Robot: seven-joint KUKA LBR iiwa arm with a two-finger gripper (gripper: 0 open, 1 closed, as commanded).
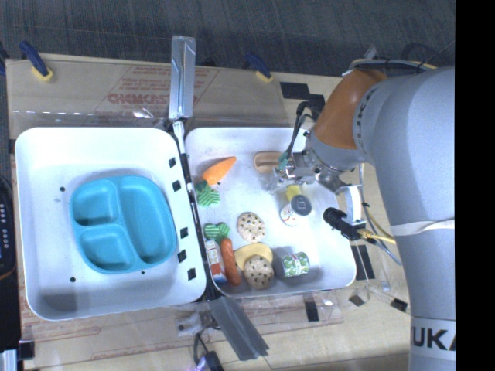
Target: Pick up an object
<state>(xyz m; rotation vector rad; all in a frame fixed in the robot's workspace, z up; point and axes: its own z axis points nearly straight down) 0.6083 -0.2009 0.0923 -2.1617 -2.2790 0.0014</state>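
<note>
Camera view: hand (283, 178), grip state unclear, hovers just above a small bottle (293, 207) in right bin (340, 273).

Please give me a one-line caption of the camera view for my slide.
KUKA arm's tool low in the right bin among toy foods; blue divided plate in the left bin.

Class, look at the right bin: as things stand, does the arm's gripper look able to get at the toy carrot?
Probably yes. The carrot lies alone in the right bin, nothing on top of it, with bare floor between it and the gripper. The nearby bin wall might crowd the approach.
</note>
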